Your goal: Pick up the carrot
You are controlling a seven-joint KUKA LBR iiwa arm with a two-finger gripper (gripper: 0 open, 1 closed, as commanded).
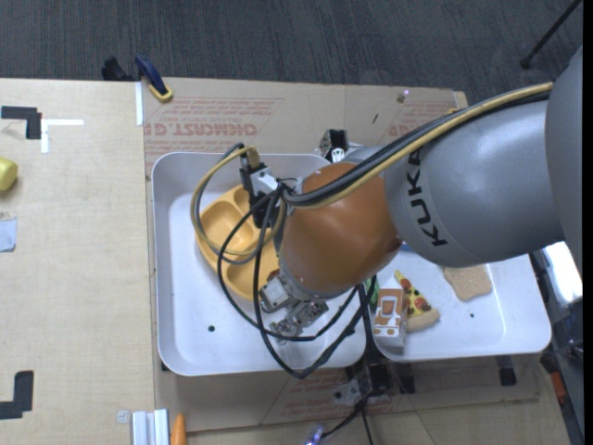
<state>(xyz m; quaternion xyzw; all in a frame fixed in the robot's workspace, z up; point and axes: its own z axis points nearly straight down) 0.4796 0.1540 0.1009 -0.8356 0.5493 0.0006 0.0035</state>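
A single fixed camera looked down from above the desk (74, 276) at a slant, facing both white bins (176, 276). It sat close enough that the grey and orange arm (435, 193), reaching in from the right, loomed large across the frame. Dark floor (278, 17) ran along the top edge.

The arm (463, 193) covers much of both bins, and its orange band (334, 230) hides the middle of the left bin (185, 341). The gripper (295, 318) sits under that band; its fingers are too tangled in cables to read. Up and left of it, a yellow divided plate (227, 235) is partly covered by the band. To its right, a pizza slice (417, 309) and a tan piece (468, 281) lie partly under the arm. Far to its left, a yellow thing (6, 174) is cut by the edge.
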